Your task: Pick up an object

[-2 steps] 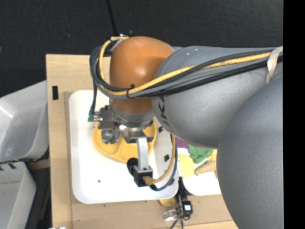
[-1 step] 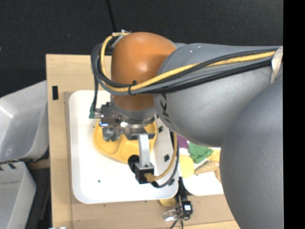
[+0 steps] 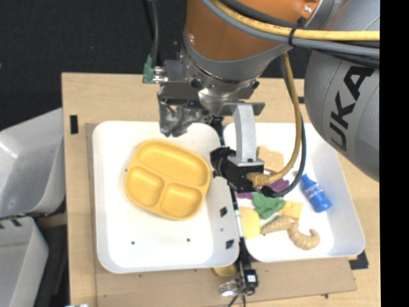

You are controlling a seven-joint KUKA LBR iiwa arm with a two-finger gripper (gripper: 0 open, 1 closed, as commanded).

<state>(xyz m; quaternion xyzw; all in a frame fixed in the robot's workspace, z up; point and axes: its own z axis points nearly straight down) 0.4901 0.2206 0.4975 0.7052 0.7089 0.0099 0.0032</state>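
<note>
A yellow divided plate [image 3: 167, 179] lies in the left bin [image 3: 108, 235], a little left of its middle. My gripper [image 3: 174, 125] hangs over the far edge of that bin, just above the plate's far rim and apart from it. Nothing shows in its grasp. The right bin [image 3: 342, 232] holds a blue bottle [image 3: 316, 194], a green piece [image 3: 267, 204], a purple piece [image 3: 281, 184], a tan curled piece [image 3: 305, 237], yellow flat pieces [image 3: 250, 222] and a beige piece [image 3: 271, 158]. The arm's body hides the far part of the right bin.
The ridge between the two bins [image 3: 233, 235] runs down the middle of the bench. Bare white floor of the left bin lies in front of the plate. The wooden bench top [image 3: 77, 107] borders the bins.
</note>
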